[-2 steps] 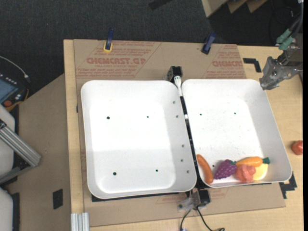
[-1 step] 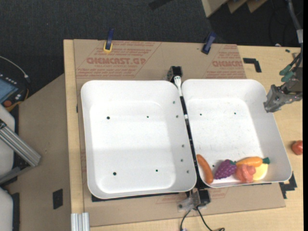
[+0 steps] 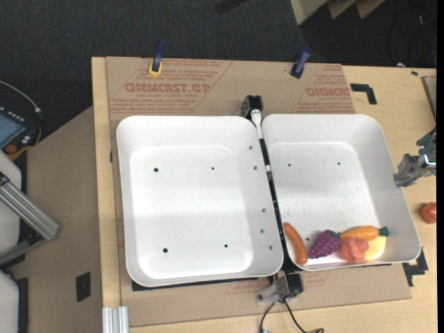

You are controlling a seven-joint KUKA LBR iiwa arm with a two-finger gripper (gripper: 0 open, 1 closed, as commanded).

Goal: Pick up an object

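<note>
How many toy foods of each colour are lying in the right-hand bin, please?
Orange: 2, the sausage-shaped piece and the carrot
Purple: 1, the grape bunch
Red: 1, the lumpy piece
Yellow: 1, partly hidden
Total: 5

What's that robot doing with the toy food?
Nothing is being held yet. The toy food sits bunched in the near corner of the right bin: a hot dog, purple grapes, a carrot and a pink piece. The end effector is off past the bin's right edge, away from the toys.
</note>
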